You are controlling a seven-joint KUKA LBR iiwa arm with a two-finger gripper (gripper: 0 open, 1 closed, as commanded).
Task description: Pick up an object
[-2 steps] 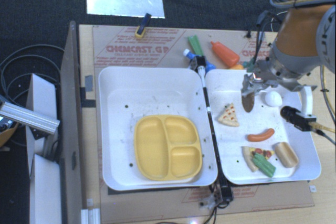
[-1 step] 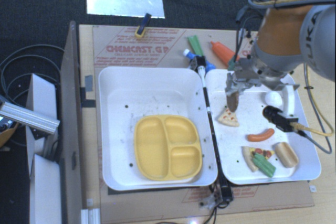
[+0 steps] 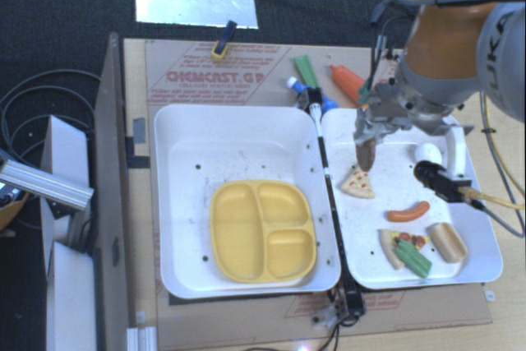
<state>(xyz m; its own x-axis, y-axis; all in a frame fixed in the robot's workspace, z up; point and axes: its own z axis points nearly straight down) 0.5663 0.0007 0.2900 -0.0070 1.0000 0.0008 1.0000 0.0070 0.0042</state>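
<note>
Yellow and flat, a small toy pizza slice with red spots lies on the floor of the right white bin, close to the wall it shares with the left white bin. It looks like a light, rigid plastic wedge, thin enough that fingers would have to straddle its two slanted edges near the wide crust end; on the smooth bin floor it could easily skid or tip rather than lift.

The robot's two-finger gripper hangs directly above the slice's upper, pointed end, appearing just above or touching it. Its dark fingers point straight down and seem pressed close together with nothing visible between them, so the slice is not held.

Other toy foods sit well apart toward the bin's near right: a red-orange sausage, a tan bread roll, and a green-topped sandwich piece. A yellow three-compartment plastic tray rests in the left bin. An orange toy carrot lies on the board behind the bins.
</note>
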